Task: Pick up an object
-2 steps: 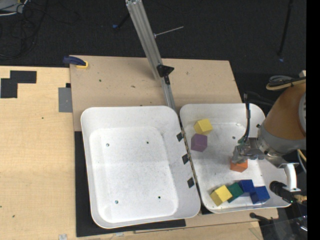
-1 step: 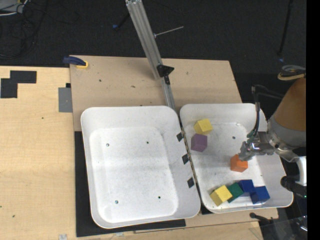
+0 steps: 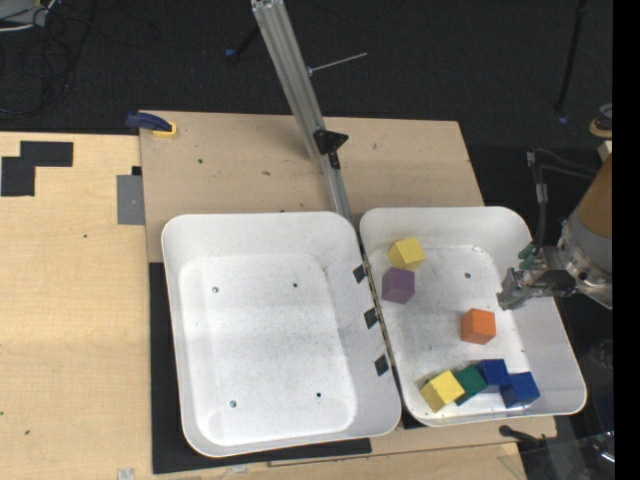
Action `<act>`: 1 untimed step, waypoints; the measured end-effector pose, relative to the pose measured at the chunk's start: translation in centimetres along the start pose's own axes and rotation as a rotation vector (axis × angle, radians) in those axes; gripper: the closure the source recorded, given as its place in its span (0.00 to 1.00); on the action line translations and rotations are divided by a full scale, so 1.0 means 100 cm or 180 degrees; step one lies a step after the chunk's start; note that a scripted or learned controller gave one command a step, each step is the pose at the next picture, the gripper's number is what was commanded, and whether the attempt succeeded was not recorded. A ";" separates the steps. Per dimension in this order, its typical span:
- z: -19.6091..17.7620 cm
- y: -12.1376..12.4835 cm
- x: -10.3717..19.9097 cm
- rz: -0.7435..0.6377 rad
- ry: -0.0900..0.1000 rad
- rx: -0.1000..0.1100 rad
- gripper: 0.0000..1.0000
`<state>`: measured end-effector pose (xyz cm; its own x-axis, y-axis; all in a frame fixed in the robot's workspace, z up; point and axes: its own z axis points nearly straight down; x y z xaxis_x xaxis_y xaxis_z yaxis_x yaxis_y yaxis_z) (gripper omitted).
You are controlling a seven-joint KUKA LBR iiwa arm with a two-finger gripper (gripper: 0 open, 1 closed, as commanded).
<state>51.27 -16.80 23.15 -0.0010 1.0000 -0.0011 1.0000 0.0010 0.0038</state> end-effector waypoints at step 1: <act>-0.015 0.000 -0.001 -0.0001 0.0003 0.0012 1.00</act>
<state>51.32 -16.89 24.64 -0.0013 1.0000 -0.0001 1.0000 0.0013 0.0001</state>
